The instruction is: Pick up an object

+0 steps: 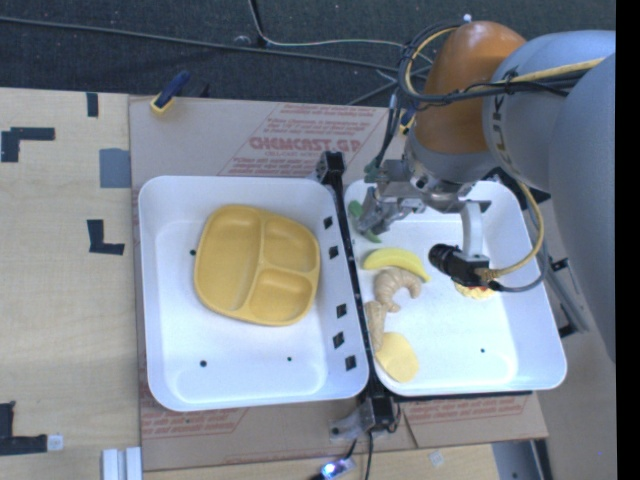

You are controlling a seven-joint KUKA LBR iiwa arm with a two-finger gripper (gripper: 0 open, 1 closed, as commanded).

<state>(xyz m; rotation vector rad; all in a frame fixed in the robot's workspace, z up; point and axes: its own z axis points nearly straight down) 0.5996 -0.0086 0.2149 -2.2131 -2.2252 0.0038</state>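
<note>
The right bin (520,353) holds a yellow banana (396,260), a tan croissant-shaped piece (397,286), a pale tan piece (376,318) and a yellow round piece (398,357). A small green item (368,233) lies at the bin's upper left corner. My gripper (378,213) hangs low over that corner, right by the green item and above the banana. A black and yellow fitting (462,266) on a cable sits to the banana's right.
The left bin (165,353) holds a yellow divided plate (256,264). A black divider strip (342,268) runs between the bins. The grey arm and its orange band (462,68) cover the right bin's upper right. Cables cross the dark floor behind.
</note>
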